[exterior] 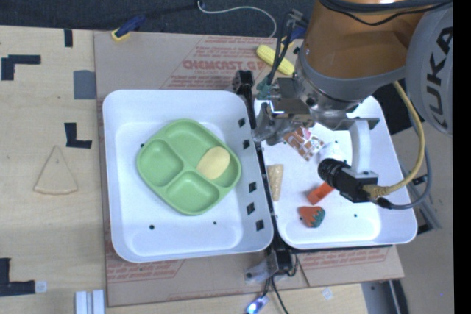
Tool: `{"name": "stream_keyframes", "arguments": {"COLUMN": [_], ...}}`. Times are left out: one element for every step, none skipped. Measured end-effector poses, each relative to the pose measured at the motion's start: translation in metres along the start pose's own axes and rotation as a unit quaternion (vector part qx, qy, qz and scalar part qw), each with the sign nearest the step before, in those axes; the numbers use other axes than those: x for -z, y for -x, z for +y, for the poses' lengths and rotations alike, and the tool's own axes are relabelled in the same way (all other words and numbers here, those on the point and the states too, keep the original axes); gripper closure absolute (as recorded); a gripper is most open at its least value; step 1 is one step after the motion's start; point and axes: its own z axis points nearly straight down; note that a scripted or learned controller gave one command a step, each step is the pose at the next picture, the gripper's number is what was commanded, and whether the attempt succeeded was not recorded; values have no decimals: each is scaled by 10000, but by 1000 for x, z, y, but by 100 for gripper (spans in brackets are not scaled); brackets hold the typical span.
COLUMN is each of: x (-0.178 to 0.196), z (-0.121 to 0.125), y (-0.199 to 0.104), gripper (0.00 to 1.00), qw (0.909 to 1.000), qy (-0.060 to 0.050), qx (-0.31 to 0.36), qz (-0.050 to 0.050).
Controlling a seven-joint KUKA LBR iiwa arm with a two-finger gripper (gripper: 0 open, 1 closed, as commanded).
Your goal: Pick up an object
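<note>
Claw low over the far-left corner of the right bin

Our claw [274, 116] hangs just left of a patterned wrapper [303, 143]; we cannot tell whether it is open or closed, since the wrist hides much of it. Nearer us lie a pale wedge [275, 181], an orange piece [320, 193] and a strawberry toy [312, 216], all likely light and stiff; we would pinch the wedge across its narrow sides. The left bin [125, 232] bears a green divided plate [188, 166].
</note>
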Motion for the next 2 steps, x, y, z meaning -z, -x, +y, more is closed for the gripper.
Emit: {"name": "stream_keyframes", "arguments": {"x": [22,63], "z": [0,0], "y": [-13,12], "gripper": [100,100], "qw": [10000,10000], "qy": [2,6], "qx": [3,2], "qz": [1,0]}}
